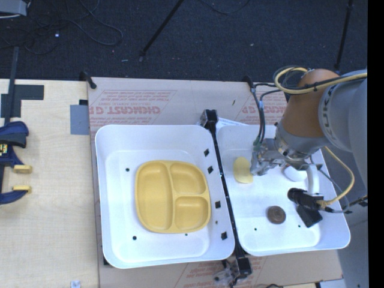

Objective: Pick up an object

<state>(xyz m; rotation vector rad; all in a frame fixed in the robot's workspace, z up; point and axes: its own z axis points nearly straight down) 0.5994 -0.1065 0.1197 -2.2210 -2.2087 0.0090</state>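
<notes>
Where the arm [339, 116] bends down into the right bin [333, 242], the jaws hang low over its upper left part. The wrist hides them from above, so I cannot tell whether they are spread or pressed together, and nothing can be seen between them. Just beside them, on the side towards the divider, lies one pale yellow lump [242, 170], smooth, rounded and matt. I cannot tell whether it touches the jaws.

A small white rounded thing [293, 174] lies on the other side, partly under the wrist. Nearer the front of the bin sits one brown disc [276, 215], flat and round with a darker middle, well apart from the lump.

There are two bins, both shallow, white and glossy with rounded corners, held edge to edge by a row of small black clips [217, 204]. The left bin [114, 155] holds one yellow plate [173, 195], a smooth plastic piece moulded into three compartments, lying flat.

Under both bins is a sheet of brown cardboard [144, 101] with red printing that is upside down from here and that I cannot read with certainty. On the pale wooden worktop [48, 233], at the left edge, sits one blue clamp [11, 161] with yellow tips.
</notes>
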